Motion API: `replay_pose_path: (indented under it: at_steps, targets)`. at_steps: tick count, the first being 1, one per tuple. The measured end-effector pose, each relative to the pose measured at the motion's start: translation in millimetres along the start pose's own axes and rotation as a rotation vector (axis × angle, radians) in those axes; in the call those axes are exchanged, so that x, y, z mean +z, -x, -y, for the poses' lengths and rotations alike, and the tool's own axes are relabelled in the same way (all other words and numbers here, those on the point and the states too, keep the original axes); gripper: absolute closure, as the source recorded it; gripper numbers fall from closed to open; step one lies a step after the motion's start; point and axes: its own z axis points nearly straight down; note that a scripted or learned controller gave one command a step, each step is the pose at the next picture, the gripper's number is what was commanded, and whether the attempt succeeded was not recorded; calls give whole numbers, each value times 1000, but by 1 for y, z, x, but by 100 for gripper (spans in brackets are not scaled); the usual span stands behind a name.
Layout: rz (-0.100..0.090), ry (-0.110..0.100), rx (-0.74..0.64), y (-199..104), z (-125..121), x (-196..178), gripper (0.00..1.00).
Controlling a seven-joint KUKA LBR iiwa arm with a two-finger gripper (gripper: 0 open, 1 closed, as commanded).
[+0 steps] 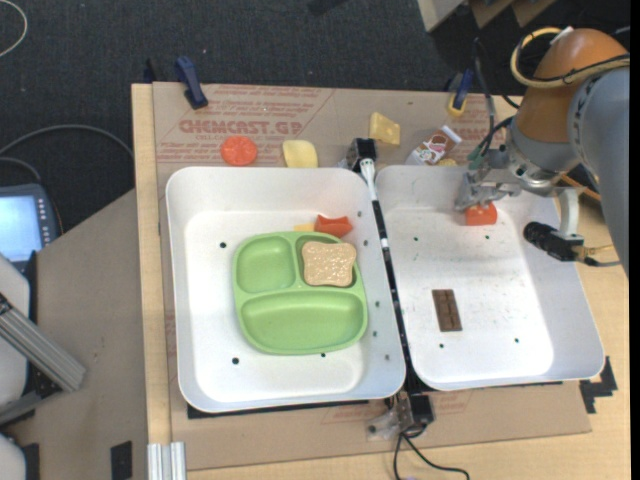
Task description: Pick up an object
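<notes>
Far to the gripper's left you see the left bin (190, 298), holding a green divided plate (300, 293) with a pale, speckled slice of toast (329, 263) in its upper right compartment. Just beyond the plate's top edge sits an orange-red piece (334, 225), nearer the gripper but across the divider between the bins. Down and to the left of the gripper, well apart from it, a flat dark brown bar (447, 310) lies on the floor of the right bin (540, 338).

The gripper (480, 200) stands at the bin's upper edge. Directly under it, touching or nearly so, you find a small red-orange block (482, 214), chunky and squarish. You cannot tell how wide the tool stands, nor whether it grips the block.
</notes>
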Motion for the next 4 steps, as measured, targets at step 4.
replay_pose_path:
  at_steps: [4]
  targets:
    - [-5,-12,-3,-136,77,-130,100]
